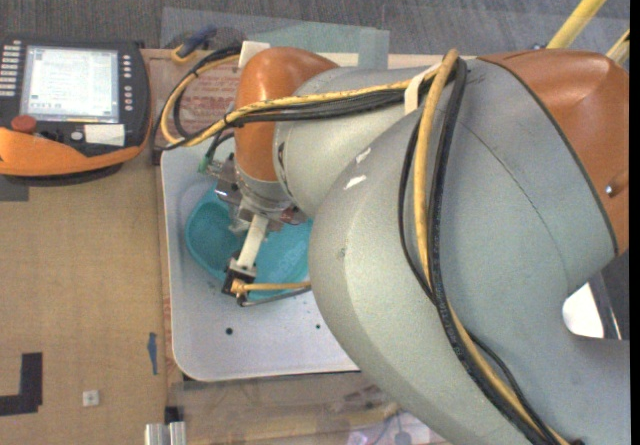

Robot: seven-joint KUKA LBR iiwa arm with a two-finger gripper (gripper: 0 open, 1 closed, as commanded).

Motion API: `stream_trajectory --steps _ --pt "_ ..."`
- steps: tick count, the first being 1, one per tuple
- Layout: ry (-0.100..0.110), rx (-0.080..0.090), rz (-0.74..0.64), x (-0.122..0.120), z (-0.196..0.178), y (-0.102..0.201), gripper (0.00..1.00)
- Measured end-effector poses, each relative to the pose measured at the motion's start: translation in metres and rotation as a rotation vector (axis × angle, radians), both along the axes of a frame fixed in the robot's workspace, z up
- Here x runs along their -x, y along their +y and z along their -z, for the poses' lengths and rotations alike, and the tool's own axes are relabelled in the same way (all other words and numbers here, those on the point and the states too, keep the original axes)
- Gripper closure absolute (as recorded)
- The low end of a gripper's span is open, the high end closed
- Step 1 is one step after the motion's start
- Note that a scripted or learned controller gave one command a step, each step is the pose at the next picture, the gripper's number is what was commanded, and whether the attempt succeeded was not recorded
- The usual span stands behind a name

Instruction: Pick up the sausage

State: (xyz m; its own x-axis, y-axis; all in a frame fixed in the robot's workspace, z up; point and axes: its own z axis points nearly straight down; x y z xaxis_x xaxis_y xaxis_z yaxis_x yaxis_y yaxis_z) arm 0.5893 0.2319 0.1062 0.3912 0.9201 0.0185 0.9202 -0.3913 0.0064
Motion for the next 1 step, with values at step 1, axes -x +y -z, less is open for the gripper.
stream_trajectory --steps 1 --pt "0.069 0.000 0.119 -0.0350 -0.0001 0.0118 1.00"
